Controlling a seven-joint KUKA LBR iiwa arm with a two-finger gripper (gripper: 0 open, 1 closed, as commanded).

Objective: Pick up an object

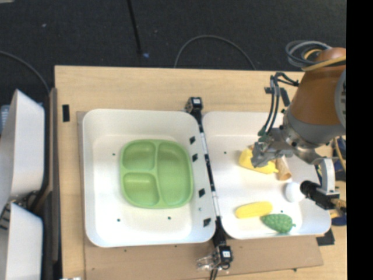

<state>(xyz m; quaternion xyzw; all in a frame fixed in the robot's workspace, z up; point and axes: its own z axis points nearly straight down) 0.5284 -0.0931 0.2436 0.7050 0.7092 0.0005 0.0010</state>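
Right now the arm is reaching in from the right and hanging over the right bin, with the gripper sitting low above a yellow object near the bin's middle-right. Judging by that, the approach/descent step is in hand, and the yellow object looks like the target. Whether the gripper is open, closed or already touching the yellow object, I cannot tell; the wrist is covering that spot.

Other candidates are lying in the same bin: a tan piece just beside the yellow object on its right, a small white ball near that, a yellow oblong toward the near edge, and a green bumpy object touching or just beside the oblong's right end. The left bin is holding a green divided tray, well apart from the arm.

Next move, as a guess: finishing the descent so the yellow object is sitting in the gripper, closing, then lifting straight up. The tan piece is crowding the target, so it is risking a bump or a double grab.

Hard to make out:
- the yellow object's upper right part is hiding under the gripper, shape unclear
- the tan piece is partly covered too
- a black item by the right rim is unclear, maybe part of the rig
- cables are cluttering the wrist area.
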